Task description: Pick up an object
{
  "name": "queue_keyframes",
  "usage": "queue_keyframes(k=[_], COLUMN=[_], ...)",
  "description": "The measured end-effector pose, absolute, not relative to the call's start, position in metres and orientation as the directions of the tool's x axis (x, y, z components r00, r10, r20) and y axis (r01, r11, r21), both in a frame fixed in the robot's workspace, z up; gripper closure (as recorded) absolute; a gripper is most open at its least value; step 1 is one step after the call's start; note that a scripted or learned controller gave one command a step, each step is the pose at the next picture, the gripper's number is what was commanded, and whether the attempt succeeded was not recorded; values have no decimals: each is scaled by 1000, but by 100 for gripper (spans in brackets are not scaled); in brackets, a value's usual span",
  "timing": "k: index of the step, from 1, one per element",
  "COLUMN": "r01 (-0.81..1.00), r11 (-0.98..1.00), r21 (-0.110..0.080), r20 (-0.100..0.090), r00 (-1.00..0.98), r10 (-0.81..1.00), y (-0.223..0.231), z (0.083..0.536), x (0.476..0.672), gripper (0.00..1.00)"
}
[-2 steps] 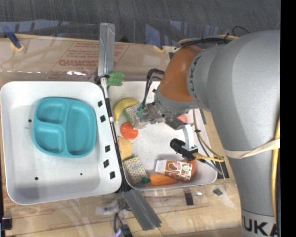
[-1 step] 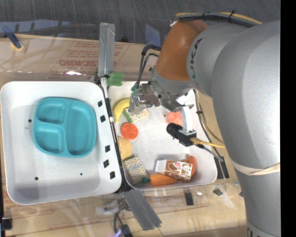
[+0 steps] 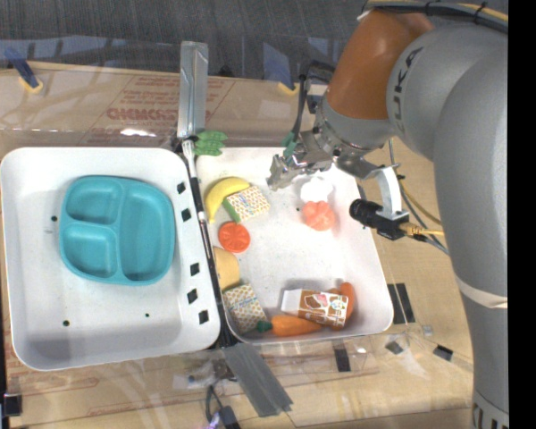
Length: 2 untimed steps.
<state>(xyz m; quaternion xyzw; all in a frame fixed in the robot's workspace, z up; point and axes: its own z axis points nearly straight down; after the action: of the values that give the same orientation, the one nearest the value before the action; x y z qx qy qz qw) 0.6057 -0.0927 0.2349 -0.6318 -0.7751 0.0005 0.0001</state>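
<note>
Nothing has yet been lifted, as far as can be judged: no object is seen between the fingers of the gripper [image 3: 290, 170], and whether they stand wide or narrow cannot be told. The candidates all lie in the right bin [image 3: 368, 256]: a banana [image 3: 218, 191], a tomato slice [image 3: 234, 237], a pink piece [image 3: 318, 214], a carton [image 3: 318, 307]. The arm [image 3: 402, 61] is bent down from the upper right, the gripper held low over the bin's upper part.

1 fixed camera above the bench, looking down at a slant, both white bins [image 3: 18, 266] in frame, arm [image 3: 447, 79] entering from the right
</note>
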Motion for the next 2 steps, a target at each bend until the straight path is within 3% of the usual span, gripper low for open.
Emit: queue_keyframes(k=[1, 2], r01=[979, 960], r11=[203, 279], r21=[-2, -3], r20=[0, 2], r00=[-203, -279], r10=[979, 960], y=[-92, -70], z=[234, 191], x=[606, 600], gripper=[0, 0])
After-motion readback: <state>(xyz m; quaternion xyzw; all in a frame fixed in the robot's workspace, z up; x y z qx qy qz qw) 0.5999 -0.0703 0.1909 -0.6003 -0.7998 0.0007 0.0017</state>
